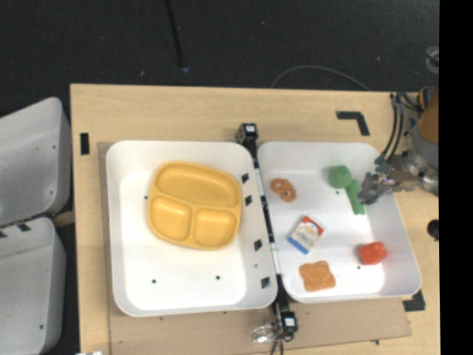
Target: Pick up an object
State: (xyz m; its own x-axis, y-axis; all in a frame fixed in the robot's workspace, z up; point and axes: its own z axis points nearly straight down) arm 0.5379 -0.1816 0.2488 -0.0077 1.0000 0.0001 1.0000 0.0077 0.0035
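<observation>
Gripper [372, 187] low over the right bin [388, 272], at the handle of the green scoop [346, 184].

We see the arm [421, 143] reach in from the right, its tip just beside or touching the scoop's handle; the fingers are too dark and small for us to tell whether they are parted or closed on it. In the same bin lie a pretzel [282, 189], a small carton [305, 234], a toast slice [318, 276] and a red piece [372, 253], all well apart. The left bin [133, 279] holds a yellow tray [195, 204].
</observation>
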